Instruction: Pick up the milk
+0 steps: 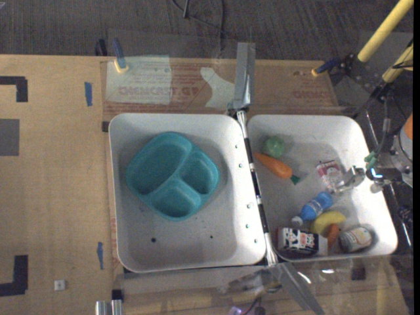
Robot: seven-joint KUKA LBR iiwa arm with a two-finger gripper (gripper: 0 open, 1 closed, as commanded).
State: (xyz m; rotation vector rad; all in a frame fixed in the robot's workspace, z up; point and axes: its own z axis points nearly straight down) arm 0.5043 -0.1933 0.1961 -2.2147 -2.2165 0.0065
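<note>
Milk carton, white with black patches, lies on its side in the right bin, against the bin's near wall. Seen from the claw, it is lower in the view and to the left, and well apart from it. The claw hangs over the right part of this bin, close to the right wall, because the arm reaches in from that side. Whether the claw is spread or pressed together I cannot tell; the view is too small and too blurred at that place. Nothing is seen held in it.

Just to the left of the claw lies a clear plastic piece, very near to it, maybe touching. Farther left of the claw are an orange carrot and a green fruit. Below the claw and between it and the carton are a blue bottle and a yellow fruit. A small can stands almost straight below the claw.

I judge that the pick is not yet begun, since the claw is over the wrong thing. The carton is pressed between the wall and the yellow fruit, so a grasp there has little room. The left bin, far to the left of the claw, holds a teal divided plate.
</note>
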